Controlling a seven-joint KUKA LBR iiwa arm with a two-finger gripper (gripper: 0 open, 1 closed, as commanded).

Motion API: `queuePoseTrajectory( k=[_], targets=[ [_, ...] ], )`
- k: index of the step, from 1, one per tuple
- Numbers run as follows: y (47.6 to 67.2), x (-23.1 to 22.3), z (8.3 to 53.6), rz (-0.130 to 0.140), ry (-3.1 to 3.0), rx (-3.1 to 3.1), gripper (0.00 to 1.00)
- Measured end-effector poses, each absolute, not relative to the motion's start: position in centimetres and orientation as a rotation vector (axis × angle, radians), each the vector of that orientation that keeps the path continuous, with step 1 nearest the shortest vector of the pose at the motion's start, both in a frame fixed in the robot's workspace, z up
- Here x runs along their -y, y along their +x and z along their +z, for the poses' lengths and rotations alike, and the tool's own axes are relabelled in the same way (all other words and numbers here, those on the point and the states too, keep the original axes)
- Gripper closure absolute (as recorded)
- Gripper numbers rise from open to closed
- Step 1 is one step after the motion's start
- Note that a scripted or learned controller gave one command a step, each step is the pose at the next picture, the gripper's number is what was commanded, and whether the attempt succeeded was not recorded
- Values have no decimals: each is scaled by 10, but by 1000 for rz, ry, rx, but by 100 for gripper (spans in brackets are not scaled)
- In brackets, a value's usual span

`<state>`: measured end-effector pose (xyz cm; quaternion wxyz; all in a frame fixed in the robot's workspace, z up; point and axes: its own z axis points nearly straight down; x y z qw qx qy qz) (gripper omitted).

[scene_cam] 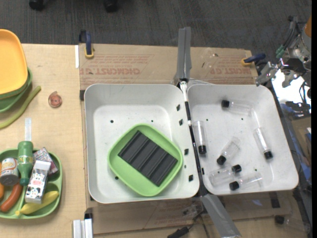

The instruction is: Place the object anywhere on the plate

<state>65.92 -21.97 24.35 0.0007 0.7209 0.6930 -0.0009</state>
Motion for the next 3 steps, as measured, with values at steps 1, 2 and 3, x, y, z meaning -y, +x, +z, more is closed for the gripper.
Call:
queuePoseTrajectory(
  k=[1, 2, 3],
  targets=[
    [660, 219, 253, -1, 2173, -2264, 0],
    [659, 221, 247, -2, 2150, -2289, 0],
    [660, 221, 243, -2, 2068, -2363, 0]
  ],
)
